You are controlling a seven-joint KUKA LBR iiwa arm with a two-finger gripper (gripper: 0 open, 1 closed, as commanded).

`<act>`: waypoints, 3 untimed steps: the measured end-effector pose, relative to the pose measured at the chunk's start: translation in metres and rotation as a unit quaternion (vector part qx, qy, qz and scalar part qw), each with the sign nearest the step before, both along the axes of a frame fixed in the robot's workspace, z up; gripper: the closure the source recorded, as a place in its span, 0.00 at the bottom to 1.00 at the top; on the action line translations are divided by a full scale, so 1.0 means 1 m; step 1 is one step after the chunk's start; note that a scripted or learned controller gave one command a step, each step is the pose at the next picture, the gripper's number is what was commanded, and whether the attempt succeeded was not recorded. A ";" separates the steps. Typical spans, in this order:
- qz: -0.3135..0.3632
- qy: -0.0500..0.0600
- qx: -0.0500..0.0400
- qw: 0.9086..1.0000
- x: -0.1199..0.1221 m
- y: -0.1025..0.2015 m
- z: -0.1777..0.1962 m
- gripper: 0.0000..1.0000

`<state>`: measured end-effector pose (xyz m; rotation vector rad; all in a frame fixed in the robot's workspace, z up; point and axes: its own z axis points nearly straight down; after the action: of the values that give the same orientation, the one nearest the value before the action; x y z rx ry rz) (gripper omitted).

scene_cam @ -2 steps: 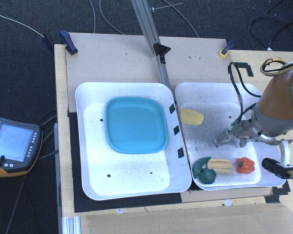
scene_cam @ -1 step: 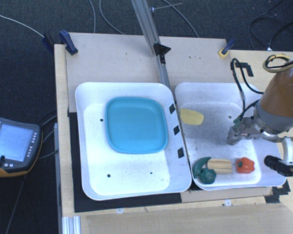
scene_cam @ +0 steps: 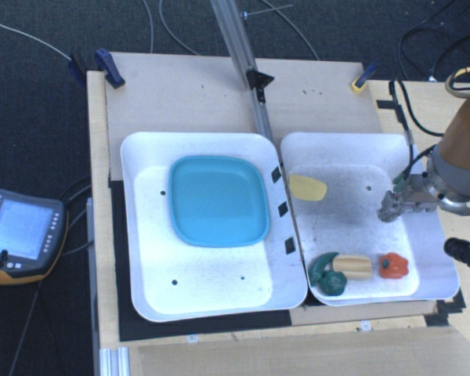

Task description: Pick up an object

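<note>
1 green toy (scene_cam: 327, 272), 1 wooden block (scene_cam: 352, 266), 1 red pepper (scene_cam: 392, 265); 1 blue plate (scene_cam: 219, 200); fingers' (scene_cam: 388, 208) spread unclear

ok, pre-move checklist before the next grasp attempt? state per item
1. Gripper over the right bin: ok.
2. Gripper carrying nothing: cannot tell, too small.
3. Targets in the right bin: ok; yellow piece lies alone, green item, tan block and red pepper lie in a row near the front wall.
4. Spacing in that row: not ok, green item touches the tan block.
5. Gripper above a target: not ok, bare floor beneath it.
6. Blue plate in the left bin, out of the way: ok.
</note>
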<state>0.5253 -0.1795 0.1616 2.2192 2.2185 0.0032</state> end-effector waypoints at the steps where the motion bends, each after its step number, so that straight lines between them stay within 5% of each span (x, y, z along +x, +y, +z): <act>1: 0.000 0.000 0.000 1.000 0.001 0.000 0.043 1.00; 3: 0.002 0.002 0.001 1.000 0.005 0.112 0.044 1.00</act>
<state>0.5301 -0.0680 0.2051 2.2174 2.2267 0.0018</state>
